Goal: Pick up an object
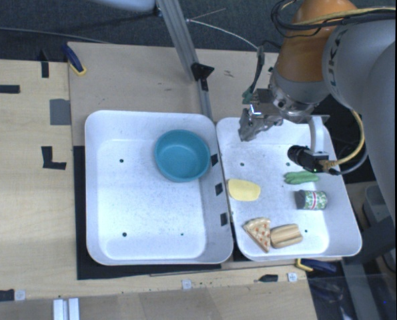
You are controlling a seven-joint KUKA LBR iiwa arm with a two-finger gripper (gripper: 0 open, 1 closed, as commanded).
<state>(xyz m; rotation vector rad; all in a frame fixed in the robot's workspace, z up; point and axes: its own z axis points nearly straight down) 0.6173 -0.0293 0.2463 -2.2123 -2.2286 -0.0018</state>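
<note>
The grey arm (358, 52), with its orange band, is seen reaching in from the right over the wooden bench (118, 79). The gripper (250, 131) is held over the far left corner of the right bin (271, 159), close to the wall shared with the left bin (131, 205). How far the gripper is open cannot be told from this angle, and nothing is seen gripped in it.

Five small objects are spread over the right bin, all nearer the camera than the gripper and apart from it. A yellow lump (243, 190) is placed by the bin's left wall, nearest to the gripper. A toy pizza slice (257, 233) and a tan bread roll (285, 235) are found at the near edge, touching or almost touching each other. A green pod-shaped piece (301, 177) is laid toward the right side, and a small green can (311, 200) is laid on its side just below it.

A single round blue bowl (181, 154) is set upright in the left bin, in its far right part, near the shared wall.
</note>
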